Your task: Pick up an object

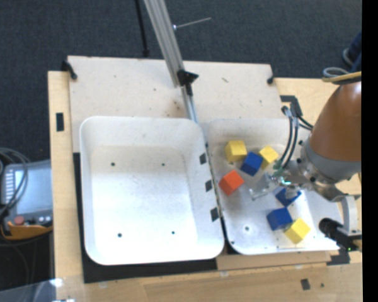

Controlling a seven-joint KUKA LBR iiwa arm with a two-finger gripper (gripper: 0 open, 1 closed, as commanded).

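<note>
Nothing's lifted yet, I'd say. The arm's two-finger gripper (278,182) is down in the right white plastic bin (252,244), just beside a small blue cube (287,196); can't tell its grip.

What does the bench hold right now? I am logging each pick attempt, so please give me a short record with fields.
left bin: white, shallow, no blocks seen in it
right bin: white, holds all the blocks
yellow blocks: three, at
blue blocks: three, at
orange block: one, near the bin's left wall
arm: reaches in from the right, over the right bin
gripper: low among the blocks; finger state unclear
object held: none visible
</note>
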